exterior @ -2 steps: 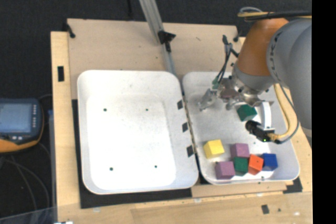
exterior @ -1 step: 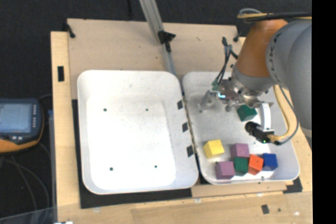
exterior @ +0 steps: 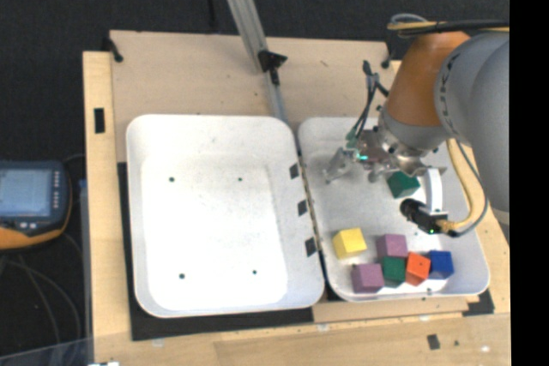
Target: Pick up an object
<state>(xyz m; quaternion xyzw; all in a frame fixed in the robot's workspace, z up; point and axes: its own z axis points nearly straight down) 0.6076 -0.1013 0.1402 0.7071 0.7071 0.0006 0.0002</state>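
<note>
The gripper (exterior: pixel 390 171) hung over the far half of the right bin (exterior: pixel 330 141), and whether its fingers were parted or closed could not be told from above. One dark green block (exterior: pixel 403 183) sat right under the wrist, partly hidden; whether it was gripped or merely lying beneath could not be told either. Six more blocks lay loose at the near end of the same bin: one yellow block (exterior: pixel 349 243) to the left, apart from the rest, then two purple blocks (exterior: pixel 392 246) (exterior: pixel 367 277), one green block (exterior: pixel 394 269), one orange block (exterior: pixel 417 267) and one blue block (exterior: pixel 440 263), bunched together against the near rim. The arm (exterior: pixel 429 90), grey with its orange band, reached in from the right. The left bin (exterior: pixel 214 214) sat just beside the right one on the bench (exterior: pixel 189 73).
</note>
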